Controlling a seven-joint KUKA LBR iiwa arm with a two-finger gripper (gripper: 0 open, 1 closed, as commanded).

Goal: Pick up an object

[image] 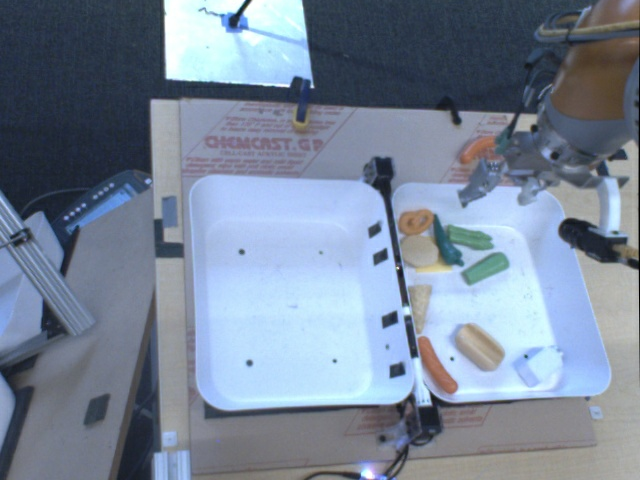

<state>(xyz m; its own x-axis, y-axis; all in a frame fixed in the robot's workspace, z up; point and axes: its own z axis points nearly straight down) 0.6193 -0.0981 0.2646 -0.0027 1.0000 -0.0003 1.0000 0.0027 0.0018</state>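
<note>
My gripper hangs above the far edge of the right bin, fingers apart with nothing between them. Below it in that bin lie an orange ring-shaped piece, a tan round piece, a dark teal piece, a green pod and a green cucumber-like piece. Nearer the front are a pale wedge, a red-orange sausage, a bread roll and a white block.
The left bin stands beside the right one, with a black hinged divider between them. An orange object lies on the bench behind the right bin. A yellow-and-blue clamp sits at the bench's far edge.
</note>
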